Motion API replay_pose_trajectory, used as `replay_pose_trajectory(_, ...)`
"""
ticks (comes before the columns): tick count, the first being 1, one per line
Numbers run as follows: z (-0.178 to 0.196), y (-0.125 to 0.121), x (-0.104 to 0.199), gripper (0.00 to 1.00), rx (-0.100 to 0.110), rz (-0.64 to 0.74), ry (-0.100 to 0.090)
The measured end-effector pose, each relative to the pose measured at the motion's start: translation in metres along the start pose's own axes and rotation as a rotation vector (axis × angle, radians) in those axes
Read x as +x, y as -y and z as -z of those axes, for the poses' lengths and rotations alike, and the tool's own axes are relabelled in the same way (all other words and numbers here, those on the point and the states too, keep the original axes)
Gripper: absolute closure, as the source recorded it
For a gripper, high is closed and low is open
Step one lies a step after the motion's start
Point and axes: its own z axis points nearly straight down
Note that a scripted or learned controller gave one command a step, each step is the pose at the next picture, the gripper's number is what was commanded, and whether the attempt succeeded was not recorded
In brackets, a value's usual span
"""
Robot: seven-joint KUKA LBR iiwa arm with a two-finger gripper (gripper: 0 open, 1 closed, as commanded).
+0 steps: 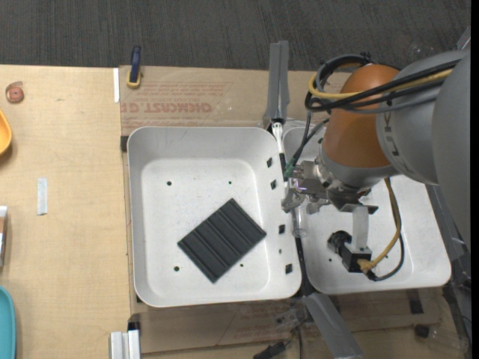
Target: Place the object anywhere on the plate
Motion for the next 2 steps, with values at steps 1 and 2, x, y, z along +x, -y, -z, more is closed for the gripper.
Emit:
replay_pose_trajectory(1, 0.012, -0.027, 0.08, 1.0, -0.003, 0.194, 0.002)
replay_pose_trajectory(2, 0.097, -0.01, 0.079, 1.0, -0.005, 0.495, 0.002)
